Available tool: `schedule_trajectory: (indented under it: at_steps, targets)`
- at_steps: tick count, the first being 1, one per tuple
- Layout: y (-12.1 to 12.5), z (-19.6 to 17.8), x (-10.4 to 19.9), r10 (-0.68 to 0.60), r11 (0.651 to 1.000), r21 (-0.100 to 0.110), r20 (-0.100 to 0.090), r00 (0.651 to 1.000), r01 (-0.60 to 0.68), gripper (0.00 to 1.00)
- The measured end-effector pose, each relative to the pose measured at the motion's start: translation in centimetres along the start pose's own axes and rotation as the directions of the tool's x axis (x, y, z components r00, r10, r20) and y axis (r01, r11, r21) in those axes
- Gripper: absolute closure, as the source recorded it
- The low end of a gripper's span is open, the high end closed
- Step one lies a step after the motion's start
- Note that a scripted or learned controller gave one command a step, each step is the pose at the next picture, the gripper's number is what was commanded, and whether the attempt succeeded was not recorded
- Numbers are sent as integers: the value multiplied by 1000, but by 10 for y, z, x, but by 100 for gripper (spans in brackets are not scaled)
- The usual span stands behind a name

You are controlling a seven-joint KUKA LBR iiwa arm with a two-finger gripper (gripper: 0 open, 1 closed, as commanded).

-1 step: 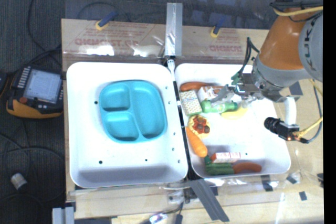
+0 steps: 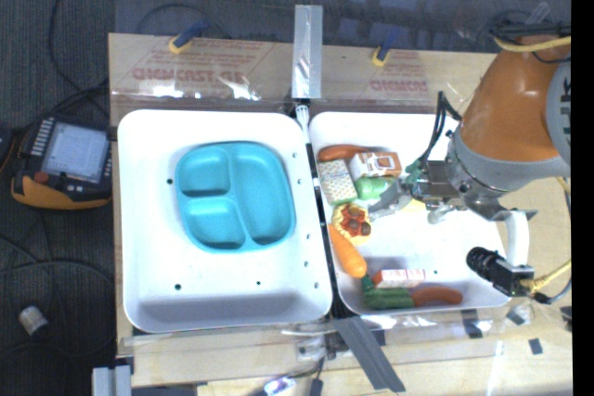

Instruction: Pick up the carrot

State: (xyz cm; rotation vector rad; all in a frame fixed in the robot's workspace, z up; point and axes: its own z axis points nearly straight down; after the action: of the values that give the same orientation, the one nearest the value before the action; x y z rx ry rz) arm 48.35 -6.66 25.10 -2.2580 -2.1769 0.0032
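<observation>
The carrot (image 2: 348, 254) lies down-left of the pincer (image 2: 401, 195), long axis slanting along the right bin's left wall; whether the pincer is parted, I cannot tell.

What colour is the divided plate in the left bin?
Light blue, the plate, seen in the camera view.

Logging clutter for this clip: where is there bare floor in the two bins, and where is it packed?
Bare floor rings the blue tray in the left bin, widest along the near edge. In the right bin, a patch lies between the gripper and the near-edge items. Its left side is crowded: the carrot lies among packets by the divider.
</observation>
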Motion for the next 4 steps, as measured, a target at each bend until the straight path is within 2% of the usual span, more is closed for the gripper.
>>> schedule_trajectory:
  at_steps: [1, 2, 3, 4]
  targets:
    - [-2, 69, 39, 40, 999, 1, 2, 999, -40, 0]
    - [12, 51, 50, 223, 975, 1, 2, 975, -223, 0]
    - [0, 69, 8, -208, 978, -1, 2, 978, 208, 0]
    - [8, 162, -31, -478, 879, -8, 3, 879, 478, 0]
